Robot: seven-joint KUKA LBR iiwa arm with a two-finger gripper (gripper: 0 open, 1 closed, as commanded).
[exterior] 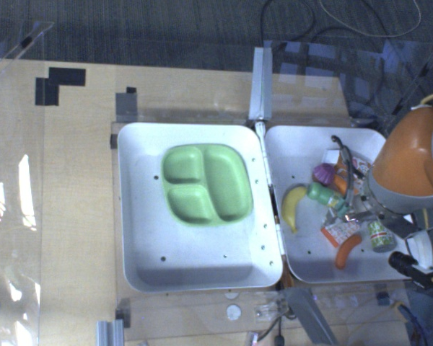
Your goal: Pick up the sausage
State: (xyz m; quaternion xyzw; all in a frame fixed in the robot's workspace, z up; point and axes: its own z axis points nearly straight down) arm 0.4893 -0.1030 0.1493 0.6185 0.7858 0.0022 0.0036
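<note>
Pale wooden tabletop (72,193) is seen carrying two shallow white bins side by side, with dark carpet and loose cables behind. A grey arm with an orange band (411,157) reaches in over the right-hand white bin (303,262), and its claw (355,209) is lowered among a cluster of small items there. Whether the claw is spread or pressed together cannot be told, since the wrist and the clutter hide it.

The task's thing, a curved orange-red sausage (348,249), is lying on the bin floor just below the claw, toward the near rim, and it is not seen to be held. A flat white-and-red card (337,231) lies touching or just beside it, between it and the claw. A yellow banana (294,206) rests further out to the claw's side away from the arm, and a green bottle (323,193) and a purple toy (325,172) are crowded just beyond the claw.

The claw's low position is judged a descent for a grasp, though it appears offset from the sausage. A divided green plastic tray (206,182) sits in the left-hand white bin (141,251), well apart from the claw.
</note>
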